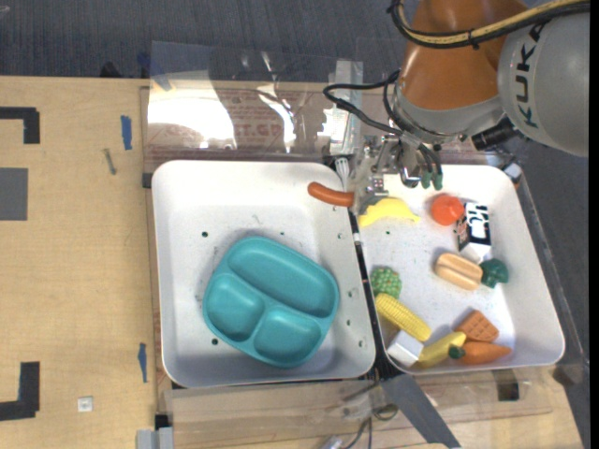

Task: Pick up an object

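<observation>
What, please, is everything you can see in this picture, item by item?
bins: 2, white, side by side on bench
divided plate: 1, teal, left bin
toy sausage: 1, orange-red, left bin's far right corner
toy banana: 1, yellow, right bin, far left
toy tomato: 1, orange-red, right bin, far side
black-and-white packet: 1, beside tomato
toy hot dog: 1, tan, right bin middle
toy broccoli: 1, green, beside hot dog
toy corn cob: 1, yellow, right bin, left side
toy carrot: 1, orange, right bin, near edge
pincer: 1, metal, above the bins' shared edge
arm: 1, grey and orange, upper right
</observation>
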Controlling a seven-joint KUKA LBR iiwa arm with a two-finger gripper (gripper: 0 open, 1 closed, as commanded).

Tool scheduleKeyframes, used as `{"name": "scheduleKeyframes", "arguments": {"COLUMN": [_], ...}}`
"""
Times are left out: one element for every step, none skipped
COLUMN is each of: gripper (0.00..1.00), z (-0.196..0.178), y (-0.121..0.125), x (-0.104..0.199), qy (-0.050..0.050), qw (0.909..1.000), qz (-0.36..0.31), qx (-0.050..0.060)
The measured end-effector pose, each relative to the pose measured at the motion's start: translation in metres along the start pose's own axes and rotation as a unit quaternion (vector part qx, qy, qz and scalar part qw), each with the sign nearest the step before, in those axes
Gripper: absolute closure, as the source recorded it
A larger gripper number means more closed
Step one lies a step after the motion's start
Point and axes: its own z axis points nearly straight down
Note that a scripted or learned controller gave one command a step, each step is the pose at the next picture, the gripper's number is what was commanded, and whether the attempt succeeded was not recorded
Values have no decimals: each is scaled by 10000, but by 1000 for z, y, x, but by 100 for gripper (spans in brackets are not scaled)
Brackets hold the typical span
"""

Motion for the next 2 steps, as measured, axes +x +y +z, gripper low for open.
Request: {"name": "scheduleKeyframes", "arguments": {"gripper": [100, 100], "z": [29, -34], "y": [54, 39], "x": [18, -22], "qy": [9, -55], "qw": [9998, 9999], "qz": [-207, 109], "qx": [-9, -7]}}
